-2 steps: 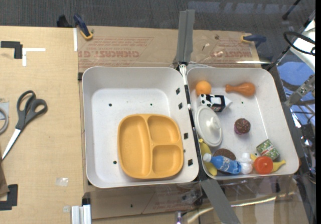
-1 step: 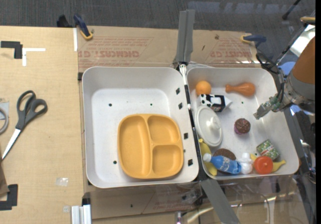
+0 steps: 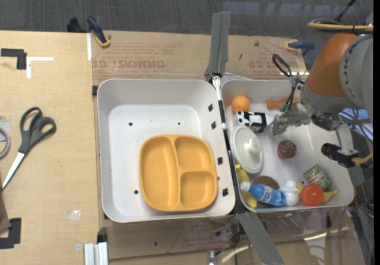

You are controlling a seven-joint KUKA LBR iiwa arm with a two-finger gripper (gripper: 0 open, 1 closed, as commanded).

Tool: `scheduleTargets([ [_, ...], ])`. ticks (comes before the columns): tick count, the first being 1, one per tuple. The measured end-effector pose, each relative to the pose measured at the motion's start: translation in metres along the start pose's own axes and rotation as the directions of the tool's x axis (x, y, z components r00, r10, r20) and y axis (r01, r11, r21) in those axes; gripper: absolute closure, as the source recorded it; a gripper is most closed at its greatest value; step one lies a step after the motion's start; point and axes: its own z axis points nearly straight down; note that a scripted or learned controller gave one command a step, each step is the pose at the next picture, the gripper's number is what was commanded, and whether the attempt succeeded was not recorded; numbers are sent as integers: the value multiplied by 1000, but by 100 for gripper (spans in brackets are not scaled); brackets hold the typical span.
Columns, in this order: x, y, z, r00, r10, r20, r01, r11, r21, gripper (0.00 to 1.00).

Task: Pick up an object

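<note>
So the grey arm with the orange band (image 3: 332, 68) is leaning in from the right over the right white bin (image 3: 347, 195), and its two-finger gripper (image 3: 284, 122) is hanging low just above and left of a small dark reddish round object (image 3: 287, 149). Honestly can't tell how far apart the gripper is sitting, too small and cluttered there, and nothing's visibly in it. That reddish ball is looking speckled and matte, resting on the bin floor just right of a round white lid (image 3: 247, 150). An orange ball (image 3: 240, 103) is sitting up-left of the gripper. A yellow divided plastic plate (image 3: 178, 172) is lying in the left white bin (image 3: 119, 139).
</note>
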Motion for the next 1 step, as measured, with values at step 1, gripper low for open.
scheduleTargets([
  [1,43,19,2,903,430,1,-430,903,3,100],
])
